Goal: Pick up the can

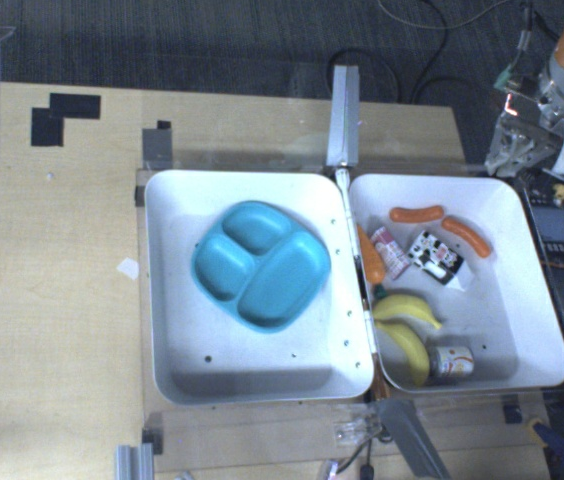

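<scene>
Lower pincer (518,154), jaw state indiscernible, from beyond right bin (522,213) far corner toward can (452,362). Approach from above, avoiding bananas (408,333) just beside. Close across can body.

Can (451,362) label: print too small for me to read.
Black-and-white packet (434,255): pattern only, no legible words.
</scene>
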Controlling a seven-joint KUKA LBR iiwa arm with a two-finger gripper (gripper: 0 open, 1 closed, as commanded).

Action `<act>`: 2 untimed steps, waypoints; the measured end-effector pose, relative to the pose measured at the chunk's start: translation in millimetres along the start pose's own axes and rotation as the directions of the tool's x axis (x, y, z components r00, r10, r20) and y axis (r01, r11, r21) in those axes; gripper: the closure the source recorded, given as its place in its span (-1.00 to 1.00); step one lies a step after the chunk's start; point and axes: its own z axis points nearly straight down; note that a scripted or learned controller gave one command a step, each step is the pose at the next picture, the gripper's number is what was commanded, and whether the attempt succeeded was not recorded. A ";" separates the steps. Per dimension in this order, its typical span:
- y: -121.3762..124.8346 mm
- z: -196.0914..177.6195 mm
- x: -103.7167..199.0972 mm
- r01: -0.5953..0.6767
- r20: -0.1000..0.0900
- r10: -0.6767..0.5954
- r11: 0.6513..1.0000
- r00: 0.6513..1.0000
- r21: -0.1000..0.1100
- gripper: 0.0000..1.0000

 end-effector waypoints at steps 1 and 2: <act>21.1 -33.0 -21.9 -0.044 0.001 0.044 0.999 0.999 0.001 1.00; -33.6 -74.8 36.5 0.267 -0.001 -0.267 0.964 0.964 0.002 1.00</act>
